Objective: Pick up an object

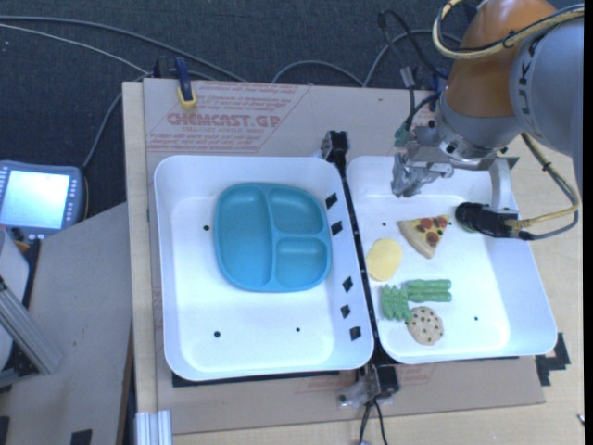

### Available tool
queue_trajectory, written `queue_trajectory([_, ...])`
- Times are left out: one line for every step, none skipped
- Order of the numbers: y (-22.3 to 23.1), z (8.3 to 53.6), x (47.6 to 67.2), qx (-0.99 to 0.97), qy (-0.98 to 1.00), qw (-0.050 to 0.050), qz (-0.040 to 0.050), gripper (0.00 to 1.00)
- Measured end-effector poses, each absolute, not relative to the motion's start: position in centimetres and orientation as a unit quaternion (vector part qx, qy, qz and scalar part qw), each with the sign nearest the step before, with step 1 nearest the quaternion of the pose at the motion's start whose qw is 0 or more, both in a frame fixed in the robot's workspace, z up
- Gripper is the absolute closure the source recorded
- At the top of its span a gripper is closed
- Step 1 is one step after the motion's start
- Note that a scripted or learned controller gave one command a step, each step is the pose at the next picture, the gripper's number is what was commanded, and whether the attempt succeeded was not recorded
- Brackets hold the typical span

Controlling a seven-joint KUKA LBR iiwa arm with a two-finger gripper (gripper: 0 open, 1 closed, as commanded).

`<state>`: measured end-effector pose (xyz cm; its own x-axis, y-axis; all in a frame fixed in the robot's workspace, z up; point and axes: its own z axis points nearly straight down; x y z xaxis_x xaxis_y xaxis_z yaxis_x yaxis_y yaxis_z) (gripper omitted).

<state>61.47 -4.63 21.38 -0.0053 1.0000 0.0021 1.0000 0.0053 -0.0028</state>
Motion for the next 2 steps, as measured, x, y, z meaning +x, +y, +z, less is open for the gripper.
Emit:
queue_trajectory([0.5, 22.6, 62.0, -0.705, -0.709, 0.000, -0.0018, 1.00])
queue_trajectory([5.7, 23.6, 61.8, -0.705, -0.709, 0.000, -0.0017, 1.00])
